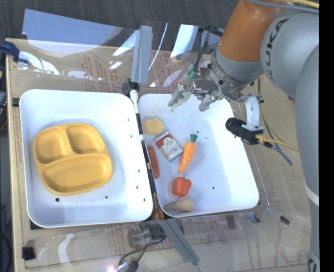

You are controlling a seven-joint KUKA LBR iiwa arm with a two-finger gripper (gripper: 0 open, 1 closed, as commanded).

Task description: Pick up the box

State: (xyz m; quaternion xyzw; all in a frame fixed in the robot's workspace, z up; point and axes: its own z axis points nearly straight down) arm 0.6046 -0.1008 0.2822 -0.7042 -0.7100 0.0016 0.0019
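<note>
The gripper (193, 97) hangs over the far edge of the right bin (235, 174), its two metal fingers (177, 98) spread apart with nothing between them. Above it sit the grey wrist and the orange band (246, 27) of the arm, which comes in from the right.

The box (168, 146) lies flat on the floor of the right bin, nearer the camera than the gripper and well apart from it. It is small, red and white, with a printed picture on its face; the lettering is too small to read.

Just beside the box, on its right, lies a toy carrot (187, 155), tilted, with its green top pointing away from the camera. A pale yellow ridged piece (153, 126) sits just beyond the box, toward the divider. A reddish sausage-shaped piece (153, 161) lies along the bin's left wall. Nearer the front are a red pepper (181, 186) and a tan piece (178, 205) by the rim. The right half of this bin's floor is bare white.

The left bin (37, 208) holds a yellow divided tray (72, 157) with three compartments, set left of centre, with bare floor around it.
</note>
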